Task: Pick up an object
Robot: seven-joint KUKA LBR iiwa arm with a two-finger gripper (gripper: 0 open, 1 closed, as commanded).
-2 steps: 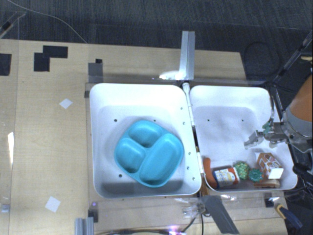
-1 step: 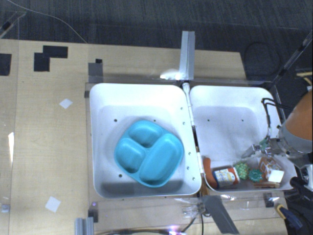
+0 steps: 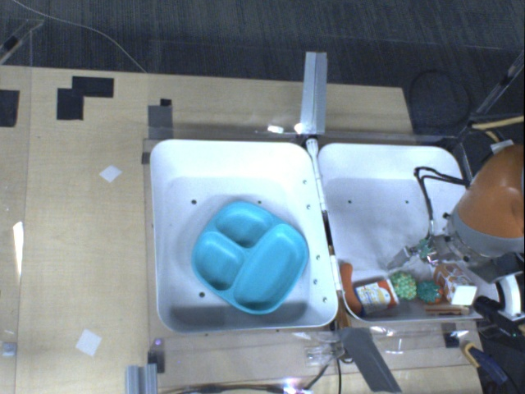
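Okay, two white bins sit side by side on the desk [image 3: 74,245]. The left bin [image 3: 176,179] holds a blue divided plate [image 3: 250,257], three compartments, lying flat near the bin's middle and slightly toward the near edge. The right bin [image 3: 369,187] has its far half bare; small items are bunched along its near edge: an orange-and-white packet [image 3: 373,294] near the near-left corner, just beside it a light green bumpy ball [image 3: 403,285], then a darker green round piece [image 3: 428,290], then an orange-brown packet with a white tag [image 3: 458,290] at the right. The arm [image 3: 496,203] comes in from the right, orange band over grey wrist, a black cable looping above it. The hand [image 3: 431,253] hangs low over the near-right part of the right bin, just above the green pieces; whether it touches them is unclear. Can't tell how wide the hand is set; it is too small and cluttered here, and nothing is visibly held in it.
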